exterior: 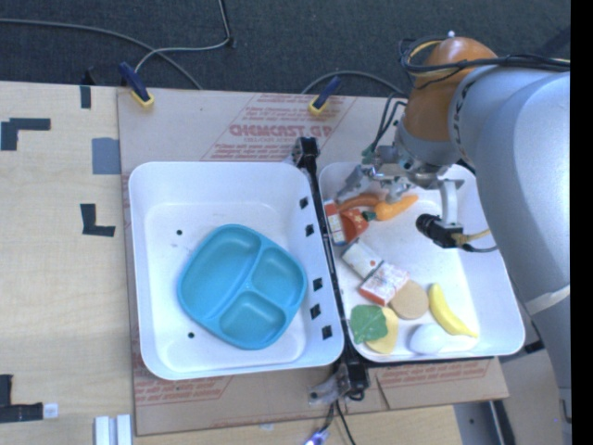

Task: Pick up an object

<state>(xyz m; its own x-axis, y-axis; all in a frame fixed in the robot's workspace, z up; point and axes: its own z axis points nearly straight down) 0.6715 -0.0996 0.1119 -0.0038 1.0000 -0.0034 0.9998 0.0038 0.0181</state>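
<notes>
Several toy foods lie in the right bin (496, 276). An orange carrot (399, 207) and a red item (353, 222) sit at its far left end, right under my gripper (367, 185), which hangs low over that corner. Nearer the front lie a white block (359, 257), a red-and-white carton (383, 285), a tan round piece (409, 299), a yellow banana (451, 312), a green leaf (367, 323) and a white egg (428, 339). The gripper body hides part of the pile below it.
A blue divided plate (243, 286) lies in the left bin (148, 211). The grey arm with its orange band (445, 82) covers the right bin's far right side. A black divider (315, 221) runs between the bins. Cables and clamps lie beyond the bins.
</notes>
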